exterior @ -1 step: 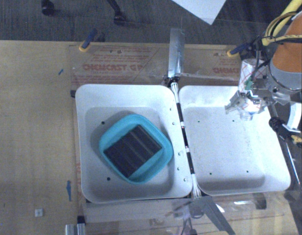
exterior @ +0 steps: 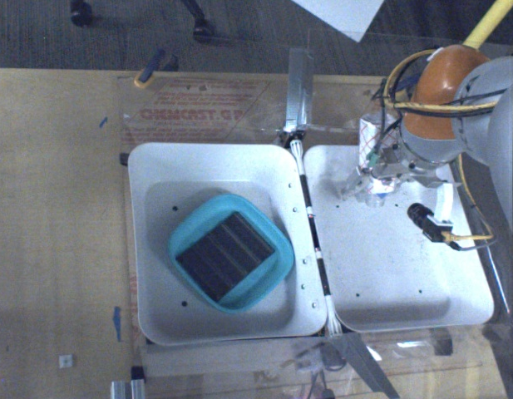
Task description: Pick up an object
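A light blue, rounded square dish (exterior: 277,252) lies tilted in the left bin (exterior: 156,173), with a dark ridged block (exterior: 224,254) resting inside it. My gripper (exterior: 370,188) hangs low over the far part of the right bin (exterior: 406,298), well to the right of the dish and apart from it. The grey arm with its orange band (exterior: 443,77) comes in from the upper right. The gripper's tip is blurred and small.
A metal divider (exterior: 310,223) runs between the two white bins. A metal post (exterior: 298,90) stands behind them. The wooden bench (exterior: 56,223) spreads out to the left, and a yellow-ended clamp (exterior: 148,69) lies at its far edge.
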Available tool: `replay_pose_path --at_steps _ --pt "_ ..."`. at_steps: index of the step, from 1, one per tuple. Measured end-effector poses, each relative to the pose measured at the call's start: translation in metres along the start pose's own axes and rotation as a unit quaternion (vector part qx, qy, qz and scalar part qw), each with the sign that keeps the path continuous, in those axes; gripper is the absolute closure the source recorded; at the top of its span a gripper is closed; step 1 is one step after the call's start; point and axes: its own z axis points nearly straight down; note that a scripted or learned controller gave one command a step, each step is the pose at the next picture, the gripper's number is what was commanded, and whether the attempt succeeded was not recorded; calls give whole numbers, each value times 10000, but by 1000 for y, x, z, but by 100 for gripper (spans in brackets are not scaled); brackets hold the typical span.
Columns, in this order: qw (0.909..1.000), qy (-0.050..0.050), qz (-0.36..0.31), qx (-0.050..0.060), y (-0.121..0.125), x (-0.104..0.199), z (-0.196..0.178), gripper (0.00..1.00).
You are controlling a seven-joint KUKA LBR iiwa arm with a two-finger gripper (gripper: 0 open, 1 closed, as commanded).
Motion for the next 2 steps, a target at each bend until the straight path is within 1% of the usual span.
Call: replay_pose_path --at_steps 1,2 --pt "9985 5 -545 71 13 -8 6 0" --pt "9826 -3 -1855 77 11 -16 7 0"
